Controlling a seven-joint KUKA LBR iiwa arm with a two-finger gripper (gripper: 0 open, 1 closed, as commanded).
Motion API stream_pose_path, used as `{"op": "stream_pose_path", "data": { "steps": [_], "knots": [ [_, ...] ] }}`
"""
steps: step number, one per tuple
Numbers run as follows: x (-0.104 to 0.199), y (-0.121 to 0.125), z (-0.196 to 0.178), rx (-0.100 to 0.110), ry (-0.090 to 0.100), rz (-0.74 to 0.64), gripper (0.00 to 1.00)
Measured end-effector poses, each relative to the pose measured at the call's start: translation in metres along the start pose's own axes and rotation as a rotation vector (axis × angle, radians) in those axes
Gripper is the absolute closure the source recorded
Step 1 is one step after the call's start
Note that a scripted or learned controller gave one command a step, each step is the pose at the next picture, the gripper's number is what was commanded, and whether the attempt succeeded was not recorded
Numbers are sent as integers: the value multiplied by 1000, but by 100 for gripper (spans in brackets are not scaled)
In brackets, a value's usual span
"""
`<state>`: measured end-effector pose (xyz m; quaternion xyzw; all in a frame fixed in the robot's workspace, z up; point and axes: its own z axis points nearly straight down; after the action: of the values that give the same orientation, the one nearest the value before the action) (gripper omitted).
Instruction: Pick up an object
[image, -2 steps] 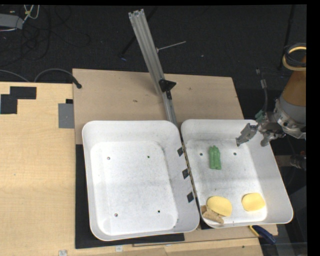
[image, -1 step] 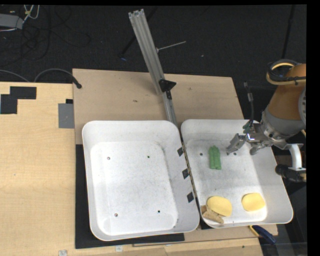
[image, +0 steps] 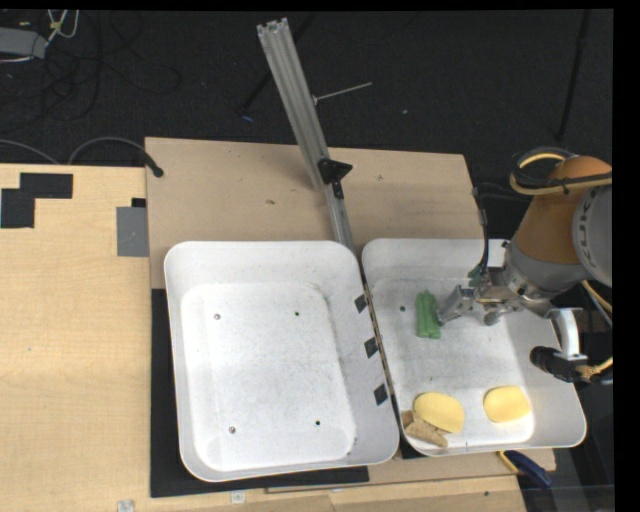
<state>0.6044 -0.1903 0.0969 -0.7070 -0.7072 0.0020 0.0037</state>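
Observation:
My gripper (image: 470, 308) hangs low over the middle of the right bin (image: 440, 262), its fingers spread open with nothing between them. A small green block (image: 428, 315) lies just left of the gripper on the bin floor; the left fingertip is close beside it, and I cannot tell whether they touch. Two yellow rounded objects (image: 438, 410) (image: 506, 404) rest near the bin's front edge. A small tan piece (image: 430, 432) sits against the front left one.
The left bin (image: 200, 270) stands beside the right one, joined by black clips along the shared wall. A slanted metal rail (image: 305, 130) rises behind the bins. The grey arm with its orange band (image: 545, 225) enters from the right.

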Motion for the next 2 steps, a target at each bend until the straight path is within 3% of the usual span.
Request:
{"op": "stream_pose_path", "data": {
  "steps": [1, 2],
  "knots": [
    [-1, 1, -13, -4, -1, 3, 100],
    [-5, 4, -76, -12, -4, 0, 100]
  ]
}}
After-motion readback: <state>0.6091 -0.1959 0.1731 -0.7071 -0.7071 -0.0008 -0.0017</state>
